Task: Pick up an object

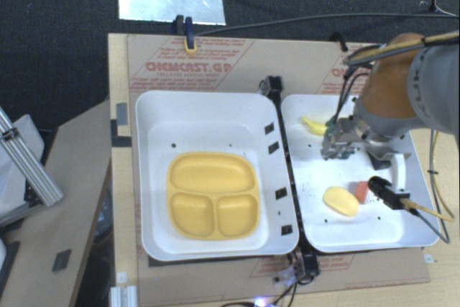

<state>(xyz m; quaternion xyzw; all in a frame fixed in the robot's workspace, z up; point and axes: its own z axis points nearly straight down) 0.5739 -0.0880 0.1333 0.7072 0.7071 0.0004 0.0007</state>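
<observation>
- The gripper (336, 147) is lowered into the right bin (309, 226); whether anything is clamped cannot be told.
- A yellow piece (313, 126) lies just beside it, seemingly untouched.
- A yellow lump (341, 201) and red block (362, 191) lie near the front edge.
- Nothing appears lifted; picking remains.

Grey arm (435, 86) with an orange band (388, 86), thin cables and a metallic end effector (336, 144).
</observation>
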